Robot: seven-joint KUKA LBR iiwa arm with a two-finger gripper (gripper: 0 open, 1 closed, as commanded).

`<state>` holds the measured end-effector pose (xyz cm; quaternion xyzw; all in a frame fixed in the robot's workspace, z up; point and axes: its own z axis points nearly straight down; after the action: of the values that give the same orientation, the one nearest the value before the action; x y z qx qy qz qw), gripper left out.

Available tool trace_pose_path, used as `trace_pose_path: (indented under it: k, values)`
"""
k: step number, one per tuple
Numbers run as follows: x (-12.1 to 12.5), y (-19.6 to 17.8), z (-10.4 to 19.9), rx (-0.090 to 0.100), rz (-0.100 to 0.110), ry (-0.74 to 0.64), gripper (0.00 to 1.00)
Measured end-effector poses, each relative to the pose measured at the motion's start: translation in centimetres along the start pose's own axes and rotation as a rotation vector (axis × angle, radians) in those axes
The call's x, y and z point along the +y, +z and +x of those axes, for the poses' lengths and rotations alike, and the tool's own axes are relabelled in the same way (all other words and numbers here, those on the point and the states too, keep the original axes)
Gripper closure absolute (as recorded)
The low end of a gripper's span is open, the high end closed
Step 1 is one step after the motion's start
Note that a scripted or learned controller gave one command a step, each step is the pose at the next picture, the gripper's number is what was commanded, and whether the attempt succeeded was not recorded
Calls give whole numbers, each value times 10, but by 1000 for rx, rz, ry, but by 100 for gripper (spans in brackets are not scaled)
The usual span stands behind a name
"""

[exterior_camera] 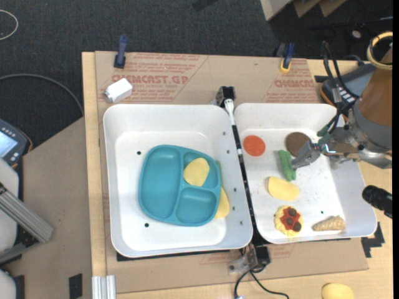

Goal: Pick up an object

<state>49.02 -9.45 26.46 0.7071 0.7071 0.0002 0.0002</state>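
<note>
The right bin (312,112) holds several toy foods: an orange-red disc (254,145), a brown round piece (295,141), a green stick (286,166), a yellow lump (283,189), a small pizza-like piece (288,220) and a tan cone (328,223). My gripper (303,156) reaches in from the right and sits low over the bin, just below the brown piece and right beside the upper end of the green stick. It partly covers the brown piece. Nothing is visibly lifted.
In the left bin (118,167) lies a blue divided plate (165,185) with a yellow piece (197,172) on it and another yellow piece (222,204) at its right edge. A black bar (235,143) runs between the bins. A white block (118,90) lies on the board behind.
</note>
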Motion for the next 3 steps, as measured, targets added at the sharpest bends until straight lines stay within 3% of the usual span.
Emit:
trace_pose_path:
  k: [1,2,3]
  values:
    - [1,-11,0,-1,-3,0,100]
    - [59,45,-84,-5,-1,5,100]
    - [7,83,26,7,10,-9,100]
